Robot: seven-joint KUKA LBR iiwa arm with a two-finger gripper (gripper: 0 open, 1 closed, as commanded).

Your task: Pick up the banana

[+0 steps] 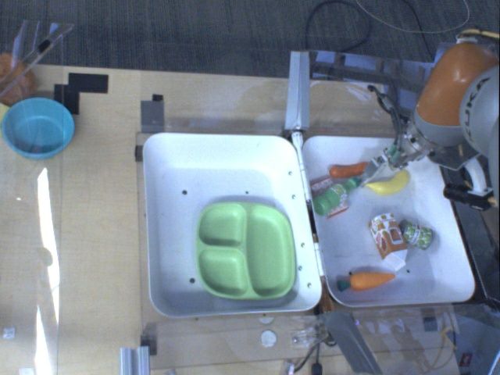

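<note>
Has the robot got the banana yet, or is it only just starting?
Not yet, it seems. Done: the arm has reached into the right bin, and its gripper sits right above the banana. In hand: it is lining up on the banana, which lies flat on the bin floor beside a carrot. Left: gripping the banana and lifting it out.

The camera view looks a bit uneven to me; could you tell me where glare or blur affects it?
In the camera view, a pale streak of glare runs down the bench at left; the bins are evenly lit with soft shadows; the claw beside the banana looks small and slightly blurred.
</note>
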